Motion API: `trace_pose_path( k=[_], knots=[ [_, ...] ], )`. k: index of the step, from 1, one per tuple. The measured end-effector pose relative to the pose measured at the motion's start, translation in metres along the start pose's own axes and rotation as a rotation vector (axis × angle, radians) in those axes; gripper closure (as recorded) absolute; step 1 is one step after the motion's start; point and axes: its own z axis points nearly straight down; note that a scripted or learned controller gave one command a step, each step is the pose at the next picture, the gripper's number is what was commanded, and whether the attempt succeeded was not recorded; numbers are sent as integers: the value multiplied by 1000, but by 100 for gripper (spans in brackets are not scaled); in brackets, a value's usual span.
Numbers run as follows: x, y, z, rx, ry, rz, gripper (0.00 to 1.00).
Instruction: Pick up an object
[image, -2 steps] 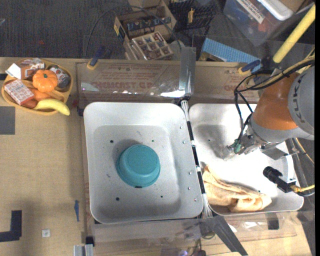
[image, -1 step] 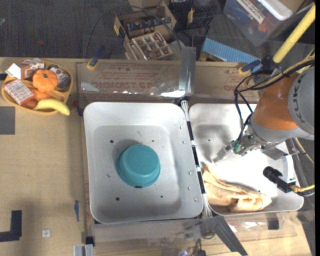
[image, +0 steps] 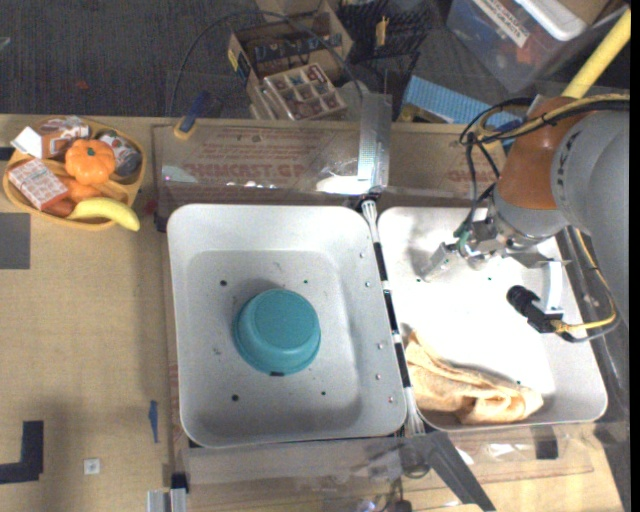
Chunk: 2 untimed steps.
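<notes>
Cloth (image: 470, 385), tan & crumpled, lies along the near edge of the right bin (image: 585, 395), bunched vs the near wall and touching the divider side. Prob. light, soft, floppy, no slip risk and nothing to break; best taken w/ a pinch on a raised fold near the middle of the heap, since a flat spot would likely give the fingers nothing to bite. Left bin (image: 190, 250) holds a teal bowl (image: 279, 330), upside down, roughly central: stiff, smooth, rounded, prob. harder to pinch. Further back, gripper (image: 437, 262) hangs over the far-left part of the right bin, well apart from the cloth, w/ nothing seen between its fingers; open or closed, cannot tell. Arm (image: 560, 180) reaches in from the right, orange band above the wrist, wrist angled down-left.
</notes>
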Motion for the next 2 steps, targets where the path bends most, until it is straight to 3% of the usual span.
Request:
trace_pose_path(
  k=[1,2],
  knots=[
    [73,-44,-98,6,3,135,0],
    [-14,-60,-145,3,0,298,0]
  ],
)
